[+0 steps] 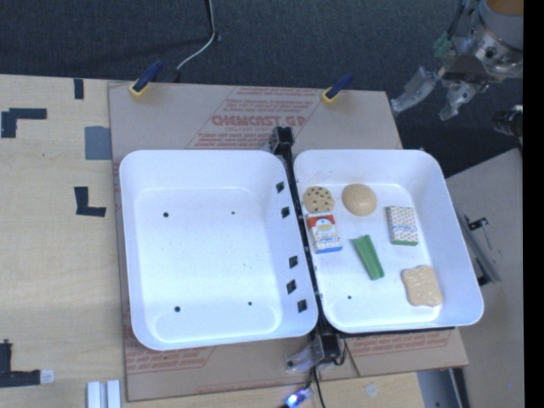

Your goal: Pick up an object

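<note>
The right bin [442,185] holds several small items: a round speckled cookie [318,199], a tan bun [359,199], a red-and-white carton [324,233], a green bar [368,257], a pale patterned box [402,225] and a beige toast-shaped piece [422,285]. My gripper [433,96] hangs high at the top right, beyond the bin's far right corner and off the cardboard. Its fingers are spread apart with nothing between them.
The left bin [136,228] sits beside the right one on a cardboard sheet [246,117] held by two blue-and-yellow clamps [146,76]. A black cable [204,32] runs off the back. A black divider [293,228] with clips joins the bins.
</note>
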Robot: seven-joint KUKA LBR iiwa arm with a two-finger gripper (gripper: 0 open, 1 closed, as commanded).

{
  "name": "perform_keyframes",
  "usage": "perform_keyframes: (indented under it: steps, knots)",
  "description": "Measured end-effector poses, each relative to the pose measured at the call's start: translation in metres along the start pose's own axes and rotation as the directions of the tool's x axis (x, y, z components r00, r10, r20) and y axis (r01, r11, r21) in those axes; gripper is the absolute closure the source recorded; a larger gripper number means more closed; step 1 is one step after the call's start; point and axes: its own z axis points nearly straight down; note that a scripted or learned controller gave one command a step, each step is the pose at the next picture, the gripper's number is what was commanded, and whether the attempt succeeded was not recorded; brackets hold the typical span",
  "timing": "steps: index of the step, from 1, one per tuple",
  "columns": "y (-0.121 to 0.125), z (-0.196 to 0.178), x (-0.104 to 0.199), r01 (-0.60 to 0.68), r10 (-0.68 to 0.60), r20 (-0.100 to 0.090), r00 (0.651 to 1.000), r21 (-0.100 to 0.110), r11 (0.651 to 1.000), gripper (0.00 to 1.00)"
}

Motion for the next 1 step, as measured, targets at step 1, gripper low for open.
perform_keyframes:
  steps: [1]
  knots:
    - [0.0001,-0.1418,0.0151,0.002,-0.002,0.002,1.000,-0.016,1.000,0.00]
